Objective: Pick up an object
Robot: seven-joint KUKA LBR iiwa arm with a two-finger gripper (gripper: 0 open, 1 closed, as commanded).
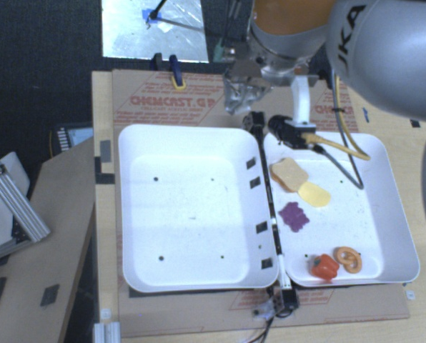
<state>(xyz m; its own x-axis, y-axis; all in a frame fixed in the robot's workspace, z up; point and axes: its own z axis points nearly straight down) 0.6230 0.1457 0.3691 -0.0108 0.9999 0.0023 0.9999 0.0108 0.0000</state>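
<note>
The right bin [384, 213] holds a tan bread slice [289, 174], a yellow cheese-like disc [315, 194], a purple grape bunch [294, 216], a red pepper [324, 266] and an orange pretzel [349, 259]. My gripper [240, 98] hangs under the orange-banded wrist [291, 9], over the cardboard just behind the bins' far edge, near the seam between them. It is up and to the left of the bread slice, well apart from every object. Nothing shows in its grasp.
The left bin [191, 206] lies beside the right one, with black clips [259, 184] along the seam. A yellow cable [342, 147] and a black fitting [288, 131] lie over the right bin's far corner. A blue clamp [174, 68] stands at the back.
</note>
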